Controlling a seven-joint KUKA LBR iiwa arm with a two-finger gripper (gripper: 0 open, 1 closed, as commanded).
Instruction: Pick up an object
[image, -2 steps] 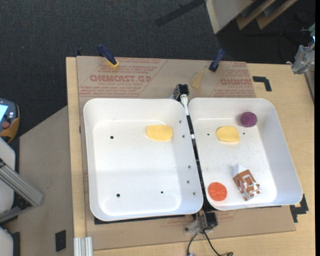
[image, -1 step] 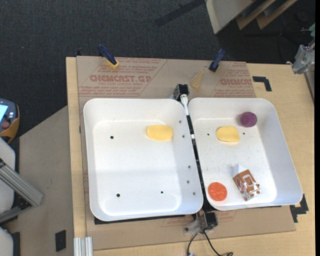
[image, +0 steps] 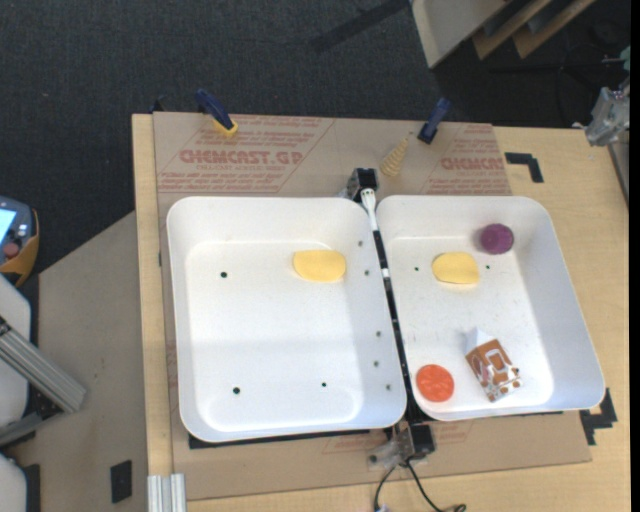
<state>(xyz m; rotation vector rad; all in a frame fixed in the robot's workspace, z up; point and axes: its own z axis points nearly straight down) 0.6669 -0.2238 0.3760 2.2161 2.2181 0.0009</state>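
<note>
Starting at the left: a shallow white plastic left bin (image: 190, 300) on the brown cardboard-covered worktop (image: 300, 145), with a blue clamp (image: 216, 112) on the cardboard's far edge. Inside that bin, toward the far side and right of centre, a pale yellow oval lump (image: 319, 265), lying flat and alone.

Next, touching along the black seam, a shallow white plastic right bin (image: 560, 300), with a second blue clamp (image: 434, 120) beyond it. In its far half, a second yellow oval lump (image: 455, 268), and just beside it, to the right and farther back, a small purple ball (image: 496, 238), not touching. In the near half, a flat orange round disc (image: 434, 382), and near it on the right a brown-and-white printed packet (image: 491, 366), tilted.

At the far right edge, beyond the bins, the grey metal gripper (image: 612, 112), cut off by the frame; cannot tell whether wide or narrow. Well apart from every object.
</note>
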